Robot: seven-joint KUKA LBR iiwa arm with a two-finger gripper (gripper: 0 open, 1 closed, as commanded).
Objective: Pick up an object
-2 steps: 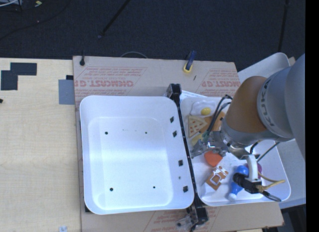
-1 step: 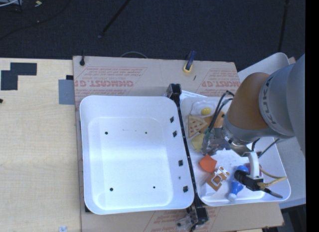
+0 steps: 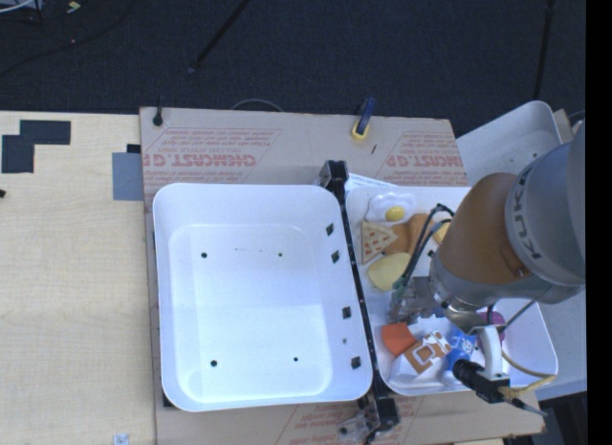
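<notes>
Dark floor fills the top of the view, and below it a pale wooden bench [image 3: 67, 290] carries a cardboard sheet [image 3: 249, 151] printed in red. On that sheet sits the left bin [image 3: 191, 213], the landmark for all else. Just right of the left bin, touching it along a black clamp strip [image 3: 346, 271], lies the right bin [image 3: 540, 338]. Above the right bin hangs the grey arm [image 3: 555, 213] with its orange band [image 3: 483, 233]. Its gripper [image 3: 421, 301] hangs low among the objects; whether the claw is wide or narrow cannot be told. Near the left bin's right wall lie a yellow round piece [image 3: 387, 271], a toast slice [image 3: 376, 238], a fried egg [image 3: 391, 210], an orange-red piece [image 3: 398, 338] and a small blue item [image 3: 461, 345].
</notes>
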